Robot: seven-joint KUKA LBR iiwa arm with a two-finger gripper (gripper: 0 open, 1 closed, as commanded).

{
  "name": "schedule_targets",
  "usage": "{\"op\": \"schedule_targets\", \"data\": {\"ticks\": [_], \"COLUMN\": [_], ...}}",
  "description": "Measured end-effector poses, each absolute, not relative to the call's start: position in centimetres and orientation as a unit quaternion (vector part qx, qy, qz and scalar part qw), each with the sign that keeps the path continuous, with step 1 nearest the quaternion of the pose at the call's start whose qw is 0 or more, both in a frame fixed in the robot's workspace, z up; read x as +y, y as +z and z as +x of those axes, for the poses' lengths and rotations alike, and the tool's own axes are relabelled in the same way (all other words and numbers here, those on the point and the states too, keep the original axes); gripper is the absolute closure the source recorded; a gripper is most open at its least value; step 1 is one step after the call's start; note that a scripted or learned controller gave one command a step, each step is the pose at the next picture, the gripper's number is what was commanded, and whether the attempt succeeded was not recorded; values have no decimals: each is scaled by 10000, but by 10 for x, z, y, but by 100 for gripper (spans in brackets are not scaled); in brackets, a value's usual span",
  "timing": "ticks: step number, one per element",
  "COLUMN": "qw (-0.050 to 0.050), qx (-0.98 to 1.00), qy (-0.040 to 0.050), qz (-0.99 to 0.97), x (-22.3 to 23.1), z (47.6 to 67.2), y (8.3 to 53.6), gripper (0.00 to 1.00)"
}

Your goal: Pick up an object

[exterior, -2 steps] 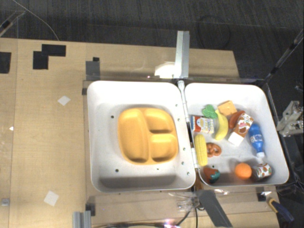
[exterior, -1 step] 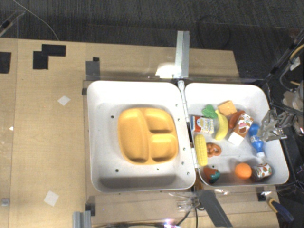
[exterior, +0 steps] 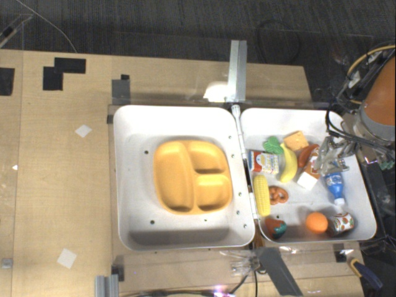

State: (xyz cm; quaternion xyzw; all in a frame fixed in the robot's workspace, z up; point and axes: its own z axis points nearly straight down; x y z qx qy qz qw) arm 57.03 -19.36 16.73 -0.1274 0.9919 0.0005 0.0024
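My gripper hangs low over the right bin, near its right side, and stands open with nothing between its fingers. A reddish-brown item lies just left of it, and a white block sits below that. A small water bottle with a blue label lies right under the gripper. Further left are a banana, an orange wedge, a green toy, a small carton and a corn cob.
The left bin holds a yellow divided plate. Near the right bin's front lie a pretzel, an orange, a can and a small dark toy. A metal post stands behind the bins.
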Motion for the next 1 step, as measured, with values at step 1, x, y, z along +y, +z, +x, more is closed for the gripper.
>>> {"op": "schedule_targets", "data": {"ticks": [1], "qw": [45], "qx": [9952], "qy": [-15], "qz": [-976], "x": [-207], "z": [516], "y": [184], "gripper": [100]}}
